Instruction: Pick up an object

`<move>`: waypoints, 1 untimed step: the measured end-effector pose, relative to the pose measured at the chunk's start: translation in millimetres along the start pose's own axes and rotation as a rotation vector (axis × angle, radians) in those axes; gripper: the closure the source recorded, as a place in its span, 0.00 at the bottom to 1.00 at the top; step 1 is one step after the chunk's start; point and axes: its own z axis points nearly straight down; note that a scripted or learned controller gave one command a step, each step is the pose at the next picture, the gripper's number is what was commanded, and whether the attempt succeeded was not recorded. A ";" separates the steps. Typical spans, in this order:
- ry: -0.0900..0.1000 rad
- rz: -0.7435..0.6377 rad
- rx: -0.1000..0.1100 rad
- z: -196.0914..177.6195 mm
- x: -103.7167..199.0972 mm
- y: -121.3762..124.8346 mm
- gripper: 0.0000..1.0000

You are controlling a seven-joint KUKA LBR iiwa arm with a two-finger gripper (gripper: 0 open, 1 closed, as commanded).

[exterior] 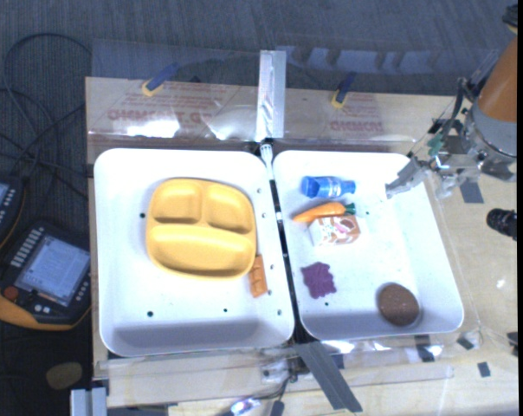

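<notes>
The right bin (435,241) holds a blue bottle (328,185) lying on its side, an orange carrot (320,212) just below it, and a white and red packet (335,230) touching the carrot. Nearer the front lie a purple lump (318,279) and a brown ball (397,303). My gripper (420,174) hangs over the bin's far right corner, to the right of the bottle and apart from every object. Nothing is seen in its grasp.
The left bin (123,319) carries a yellow divided tray (201,226) and a small orange piece (258,277) by the wall between the bins. A handheld controller (36,271) with cables lies on the floor at the left. A plastic sheet (184,111) lies behind the bins.
</notes>
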 end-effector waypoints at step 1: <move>0.000 -0.028 0.001 104.1 13.3 19.2 0.00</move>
